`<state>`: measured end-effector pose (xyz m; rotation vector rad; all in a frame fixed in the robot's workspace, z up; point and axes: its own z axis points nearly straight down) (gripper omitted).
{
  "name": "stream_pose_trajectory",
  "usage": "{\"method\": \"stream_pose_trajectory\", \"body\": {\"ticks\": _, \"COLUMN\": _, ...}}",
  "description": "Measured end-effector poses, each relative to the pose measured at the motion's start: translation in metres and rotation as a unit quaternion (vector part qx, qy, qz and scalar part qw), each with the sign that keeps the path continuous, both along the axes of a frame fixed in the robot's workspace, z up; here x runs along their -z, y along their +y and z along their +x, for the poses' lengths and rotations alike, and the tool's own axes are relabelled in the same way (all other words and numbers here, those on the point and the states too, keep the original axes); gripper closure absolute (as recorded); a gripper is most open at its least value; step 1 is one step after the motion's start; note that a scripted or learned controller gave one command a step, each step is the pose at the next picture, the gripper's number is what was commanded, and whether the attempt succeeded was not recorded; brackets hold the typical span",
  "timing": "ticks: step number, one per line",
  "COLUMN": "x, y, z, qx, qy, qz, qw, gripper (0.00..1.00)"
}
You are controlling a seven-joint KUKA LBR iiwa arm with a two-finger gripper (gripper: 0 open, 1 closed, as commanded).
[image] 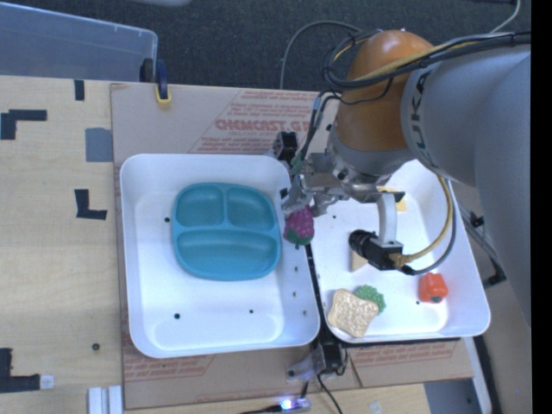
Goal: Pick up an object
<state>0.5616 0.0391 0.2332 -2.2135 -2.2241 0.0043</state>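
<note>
My gripper [303,205] points down over the wall between the two bins, its fingers shut on the top of a small purple bunch of grapes with a green stem [299,227]. The bunch hangs just under the fingertips, beside the right rim of the blue divided plate [226,231] in the left bin [147,317]. The grey arm with its orange band fills the upper right and hides the back of the right bin.
The right bin [466,317] holds a slice of toast [352,313], a green leafy piece [370,295], an orange-red item [432,287] and a yellow wedge [357,254]. A black cable fitting [378,250] hangs from the wrist over that bin.
</note>
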Motion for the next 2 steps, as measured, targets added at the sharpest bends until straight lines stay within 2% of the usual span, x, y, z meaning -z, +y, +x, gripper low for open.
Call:
{"method": "stream_pose_trajectory", "body": {"ticks": 1, "x": 0.0059, "y": 0.0558, "z": -0.0313, "qx": -0.001, "qy": 0.0, "qz": -0.0002, "qw": 1.0, "gripper": 1.0}}
{"method": "stream_pose_trajectory", "body": {"ticks": 2, "x": 0.0055, "y": 0.0529, "z": -0.0298, "qx": 0.001, "qy": -0.001, "qz": -0.0006, "qw": 1.0, "gripper": 0.0}}
